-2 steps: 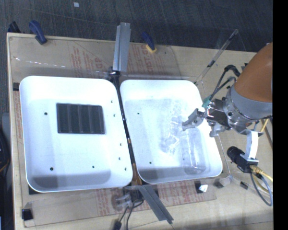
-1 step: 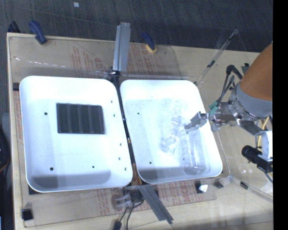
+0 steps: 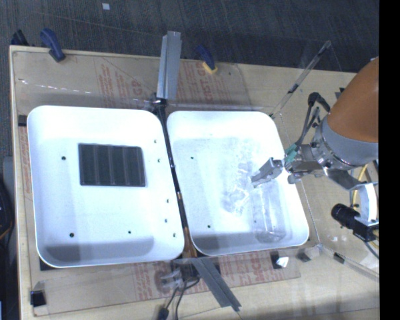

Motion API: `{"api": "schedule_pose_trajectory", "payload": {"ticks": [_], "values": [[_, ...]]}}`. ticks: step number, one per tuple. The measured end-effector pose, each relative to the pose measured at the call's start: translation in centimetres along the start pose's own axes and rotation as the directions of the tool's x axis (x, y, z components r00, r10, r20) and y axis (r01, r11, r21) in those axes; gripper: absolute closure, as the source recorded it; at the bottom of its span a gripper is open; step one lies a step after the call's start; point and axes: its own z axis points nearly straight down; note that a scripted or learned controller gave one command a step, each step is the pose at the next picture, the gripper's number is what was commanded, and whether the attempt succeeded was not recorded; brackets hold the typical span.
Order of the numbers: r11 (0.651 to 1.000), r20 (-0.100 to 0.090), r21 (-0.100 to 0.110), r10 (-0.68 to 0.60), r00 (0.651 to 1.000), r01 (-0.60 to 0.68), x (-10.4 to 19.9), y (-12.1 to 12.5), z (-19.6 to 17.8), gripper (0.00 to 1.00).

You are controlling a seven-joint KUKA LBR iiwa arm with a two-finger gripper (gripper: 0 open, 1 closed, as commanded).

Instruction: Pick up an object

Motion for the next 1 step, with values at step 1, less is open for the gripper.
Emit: {"api": "schedule_pose_trajectory", "payload": {"ticks": [1], "values": [[0.992, -0.001, 0.003, -0.125, 0.992, 0.125, 3.74, -0.01, 9.47, 0.0]]}}
